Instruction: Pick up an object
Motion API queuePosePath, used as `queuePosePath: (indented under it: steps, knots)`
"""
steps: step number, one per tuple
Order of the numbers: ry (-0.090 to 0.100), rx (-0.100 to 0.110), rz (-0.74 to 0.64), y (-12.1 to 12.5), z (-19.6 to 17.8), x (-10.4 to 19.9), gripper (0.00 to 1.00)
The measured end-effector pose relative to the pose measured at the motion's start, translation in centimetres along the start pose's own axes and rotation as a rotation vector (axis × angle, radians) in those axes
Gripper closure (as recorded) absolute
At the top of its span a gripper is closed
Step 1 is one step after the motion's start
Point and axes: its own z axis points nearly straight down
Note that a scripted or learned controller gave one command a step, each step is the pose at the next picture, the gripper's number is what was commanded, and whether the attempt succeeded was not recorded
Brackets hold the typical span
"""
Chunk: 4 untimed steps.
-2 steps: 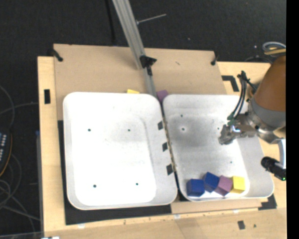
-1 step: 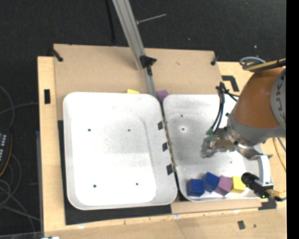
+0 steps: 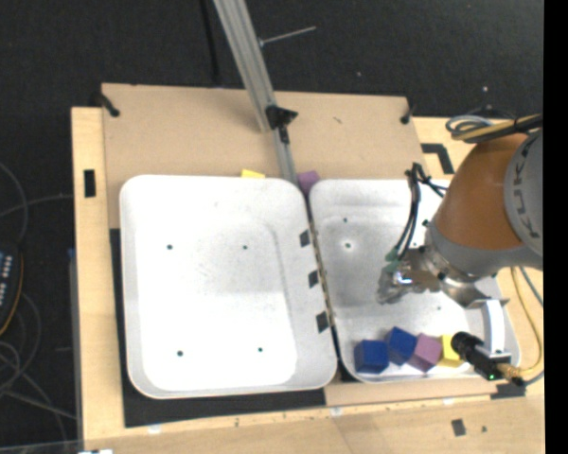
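Note:
Along the near wall of the right bin lie a row of small blocks: a blue block, a second blue block, a purple block and a yellow block. My gripper hangs over the middle of that bin, a little behind the blue blocks and apart from them. The grey and orange arm covers the bin's right side. I see nothing held at the gripper's tip.
The left bin lies beside the right one. A yellow block and a purple block rest on the bench just behind the bins. A slanted metal rail rises from the bench behind them.

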Motion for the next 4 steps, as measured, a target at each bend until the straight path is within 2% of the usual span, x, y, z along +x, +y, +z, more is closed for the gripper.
queuePosePath:
  steps: [1,4]
  knots:
    - [-0.001,-0.004,0.001,4.0,8.4,-1.7,1.0]
    - [-0.007,-0.02,0.006,4.3,4.8,-2.1,1.0]
